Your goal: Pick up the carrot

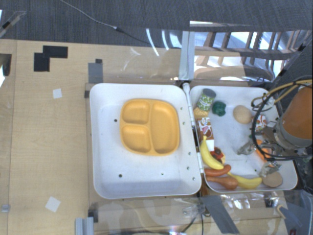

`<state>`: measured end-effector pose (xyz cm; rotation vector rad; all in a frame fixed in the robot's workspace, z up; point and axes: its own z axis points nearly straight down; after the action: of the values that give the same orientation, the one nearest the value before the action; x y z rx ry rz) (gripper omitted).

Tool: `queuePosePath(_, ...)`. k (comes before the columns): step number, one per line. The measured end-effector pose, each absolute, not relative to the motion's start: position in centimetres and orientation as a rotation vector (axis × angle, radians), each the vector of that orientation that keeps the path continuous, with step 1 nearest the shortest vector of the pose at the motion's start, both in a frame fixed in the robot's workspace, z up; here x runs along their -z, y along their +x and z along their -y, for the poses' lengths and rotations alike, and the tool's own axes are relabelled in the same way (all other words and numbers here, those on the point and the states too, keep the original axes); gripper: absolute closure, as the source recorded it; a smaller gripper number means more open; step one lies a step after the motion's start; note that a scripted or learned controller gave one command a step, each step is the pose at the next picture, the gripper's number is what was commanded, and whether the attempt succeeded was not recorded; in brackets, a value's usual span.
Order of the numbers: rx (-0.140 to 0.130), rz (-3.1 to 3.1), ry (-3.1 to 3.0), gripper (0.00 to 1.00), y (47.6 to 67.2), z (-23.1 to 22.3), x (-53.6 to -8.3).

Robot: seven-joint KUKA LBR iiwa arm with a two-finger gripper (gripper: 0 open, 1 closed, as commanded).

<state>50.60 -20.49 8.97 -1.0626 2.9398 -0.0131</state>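
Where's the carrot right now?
The carrot lies in the right bin, near its right side, directly under the gripper, with a tan potato-like piece just below it in the camera view.

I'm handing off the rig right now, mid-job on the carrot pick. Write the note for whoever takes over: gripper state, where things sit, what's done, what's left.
Gripper: low inside the right bin, near its right wall; whether it is open or shut cannot be told from this view.
Carrot: a small orange piece on the bin floor, right at the gripper, partly hidden by it. Contact unclear.
Nearby: bananas and sausages along the bin's left and front; yellow divided plate sits in the left bin.
Done: arm is down at the carrot.
Left: confirm a grasp, then lift.
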Motion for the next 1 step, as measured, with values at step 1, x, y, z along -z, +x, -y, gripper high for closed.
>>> queuePosePath(1, 0.022, -2.93, -1.064, 1.0, 51.0, 20.42, -10.3)
